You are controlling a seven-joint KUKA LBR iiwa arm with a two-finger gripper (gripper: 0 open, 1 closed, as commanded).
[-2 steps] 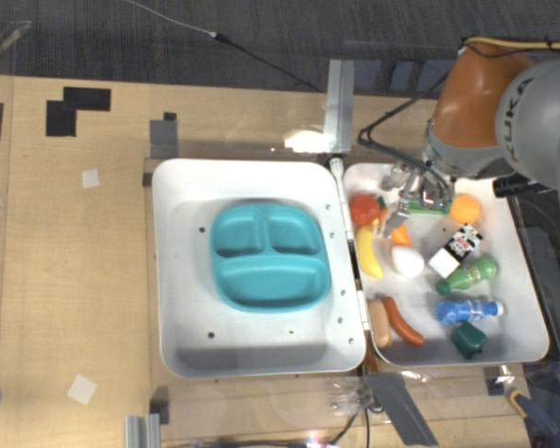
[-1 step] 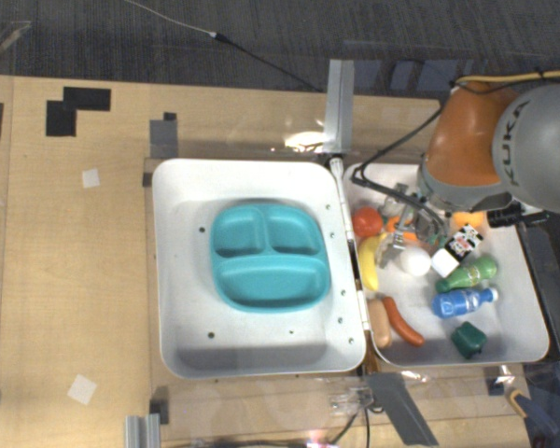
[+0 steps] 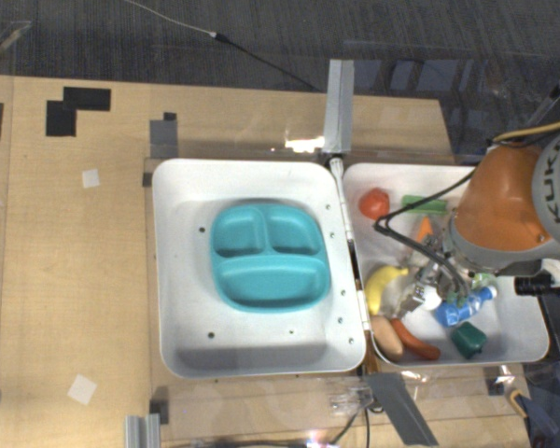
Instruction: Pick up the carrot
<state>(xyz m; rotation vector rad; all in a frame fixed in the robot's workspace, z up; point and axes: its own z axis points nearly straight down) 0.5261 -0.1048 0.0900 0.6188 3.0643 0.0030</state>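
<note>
here the jaws [image 3: 420,292] hang low in the right bin [image 3: 532,343]; whether they are apart cannot be told. the carrot [image 3: 424,231] lies just above them, partly hidden. it looks light, stiff and smooth; best gripped across its middle.

We see two bins side by side on the bench [image 3: 65,278]: the left bin [image 3: 177,343] holds a divided tray [image 3: 266,255], the right bin [image 3: 523,339] the toy foods under the arm [image 3: 509,199].
</note>
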